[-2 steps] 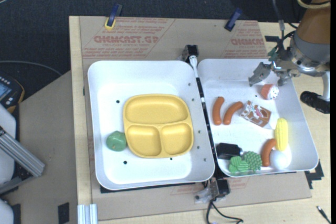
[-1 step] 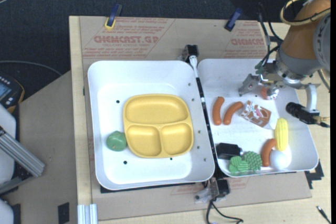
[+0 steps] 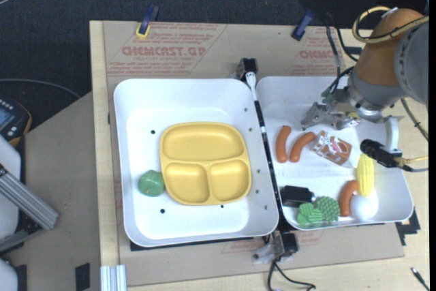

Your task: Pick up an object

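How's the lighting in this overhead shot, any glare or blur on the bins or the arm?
Camera view: lighting is even and soft, with faint shadows beside the yellow divided tray in the left bin; the right bin is bright, so the white egg nearly blends in; the pincer looks slightly soft, its details hard to read; the orange band is sharp.

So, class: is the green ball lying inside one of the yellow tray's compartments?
No, the green ball sits on the left bin's white floor, just beside the yellow tray's left edge.
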Controlling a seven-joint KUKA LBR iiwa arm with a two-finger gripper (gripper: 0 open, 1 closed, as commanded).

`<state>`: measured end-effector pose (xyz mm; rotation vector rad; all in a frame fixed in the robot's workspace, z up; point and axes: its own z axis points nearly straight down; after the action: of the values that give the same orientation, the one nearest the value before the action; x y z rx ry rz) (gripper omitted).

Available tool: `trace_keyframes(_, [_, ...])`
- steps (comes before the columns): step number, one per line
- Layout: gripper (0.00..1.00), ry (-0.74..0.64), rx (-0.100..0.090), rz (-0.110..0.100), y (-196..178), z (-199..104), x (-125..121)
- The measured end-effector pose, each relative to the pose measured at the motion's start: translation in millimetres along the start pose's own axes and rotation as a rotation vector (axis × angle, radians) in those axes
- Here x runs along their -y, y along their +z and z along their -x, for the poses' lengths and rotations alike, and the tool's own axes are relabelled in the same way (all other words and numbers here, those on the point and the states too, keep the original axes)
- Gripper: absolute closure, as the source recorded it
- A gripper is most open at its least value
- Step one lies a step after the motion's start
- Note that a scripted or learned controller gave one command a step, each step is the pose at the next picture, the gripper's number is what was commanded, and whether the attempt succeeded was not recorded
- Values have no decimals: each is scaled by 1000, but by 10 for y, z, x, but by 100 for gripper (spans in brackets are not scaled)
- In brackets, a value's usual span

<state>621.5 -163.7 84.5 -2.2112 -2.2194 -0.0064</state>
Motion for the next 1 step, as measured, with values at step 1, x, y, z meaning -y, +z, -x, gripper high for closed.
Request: trace_keyframes(1, [100,3,9,3,-115,41,5])
